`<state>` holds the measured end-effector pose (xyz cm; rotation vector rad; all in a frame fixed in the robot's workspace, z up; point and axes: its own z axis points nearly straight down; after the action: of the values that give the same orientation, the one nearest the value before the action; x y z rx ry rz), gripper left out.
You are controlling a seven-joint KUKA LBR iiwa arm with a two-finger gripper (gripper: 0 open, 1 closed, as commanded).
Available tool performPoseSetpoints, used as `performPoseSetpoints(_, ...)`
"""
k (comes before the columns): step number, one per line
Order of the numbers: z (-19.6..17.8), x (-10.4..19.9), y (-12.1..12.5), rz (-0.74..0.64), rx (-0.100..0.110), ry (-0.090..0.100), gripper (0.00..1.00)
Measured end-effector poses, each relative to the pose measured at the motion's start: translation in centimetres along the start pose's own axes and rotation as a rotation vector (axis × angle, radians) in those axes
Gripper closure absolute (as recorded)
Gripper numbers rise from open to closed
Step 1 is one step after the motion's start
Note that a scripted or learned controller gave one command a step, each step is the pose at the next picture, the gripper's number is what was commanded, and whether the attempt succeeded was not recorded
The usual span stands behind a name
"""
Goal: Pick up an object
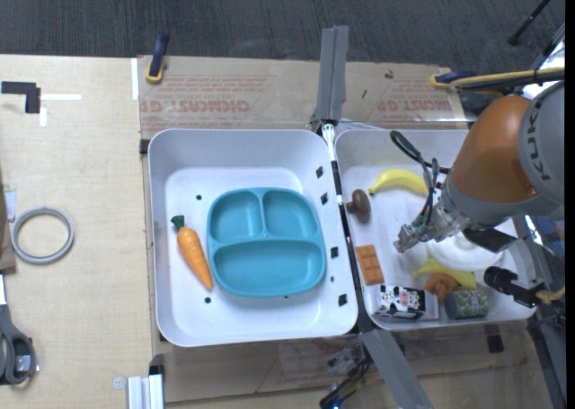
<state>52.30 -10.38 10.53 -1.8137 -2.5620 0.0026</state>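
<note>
Two shallow white bins sit on the desk. The left bin (162,218) holds one blue three-compartment plastic plate (267,242) and one orange toy carrot (193,254). The right bin (377,142) holds one yellow banana (400,182), one brown fig-like piece (360,204), one orange block (369,263), and several half-hidden items. The gripper (415,235) hangs over them; its state is unclear.

Bench (81,326) carries two white bins (162,245), tape roll (40,235), scissors (13,353), all left of the jaws.
</note>
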Motion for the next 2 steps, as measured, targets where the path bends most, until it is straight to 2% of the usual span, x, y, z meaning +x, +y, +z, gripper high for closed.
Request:
performPoseSetpoints(1, -2.1, -7.4, -1.0, -0.369, -0.004, -0.004, 1.0)
performPoseSetpoints(2, -11.4, -2.2, 2.2, -0.247, -0.003, -0.003, 1.0)
